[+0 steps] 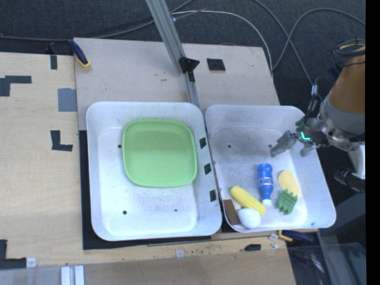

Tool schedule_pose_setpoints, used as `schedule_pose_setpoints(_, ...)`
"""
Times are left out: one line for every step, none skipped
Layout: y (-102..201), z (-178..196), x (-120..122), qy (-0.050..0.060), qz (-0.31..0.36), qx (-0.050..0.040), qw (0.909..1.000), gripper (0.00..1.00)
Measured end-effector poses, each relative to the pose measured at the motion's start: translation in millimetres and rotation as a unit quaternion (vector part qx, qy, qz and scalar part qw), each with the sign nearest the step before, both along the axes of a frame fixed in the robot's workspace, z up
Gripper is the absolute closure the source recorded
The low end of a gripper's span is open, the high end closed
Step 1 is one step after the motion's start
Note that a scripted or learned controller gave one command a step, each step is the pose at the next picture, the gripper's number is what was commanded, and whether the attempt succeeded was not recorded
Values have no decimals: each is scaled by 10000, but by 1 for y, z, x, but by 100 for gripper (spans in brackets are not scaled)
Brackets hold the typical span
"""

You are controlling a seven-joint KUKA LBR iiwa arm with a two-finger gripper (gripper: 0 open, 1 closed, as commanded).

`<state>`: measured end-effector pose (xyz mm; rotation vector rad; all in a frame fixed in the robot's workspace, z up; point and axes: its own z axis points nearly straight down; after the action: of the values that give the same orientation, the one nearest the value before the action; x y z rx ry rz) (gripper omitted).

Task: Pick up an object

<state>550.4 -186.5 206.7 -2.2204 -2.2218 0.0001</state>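
The right bin (237, 129) holds a blue bottle (265, 183) with a white cap, a yellow corn cob (247, 199), a white egg-shaped piece (249, 218) and a yellow-and-green pineapple toy (288, 191), all grouped near its front right. My gripper (293, 143) hangs above the bin's right side, just behind these objects. Its two fingers are spread apart with nothing between them. The left bin (101, 159) carries a green square plate (160, 152).
A slanted metal pole (169, 31) runs from the top down to the gap between the bins. Cables (279, 34) loop over the dark floor at the back right. Tape marks lie on the wooden bench at left.
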Motion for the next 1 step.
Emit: schedule_pose_setpoints(0, 0, 0, 1, 0, 0, 10000, 0)
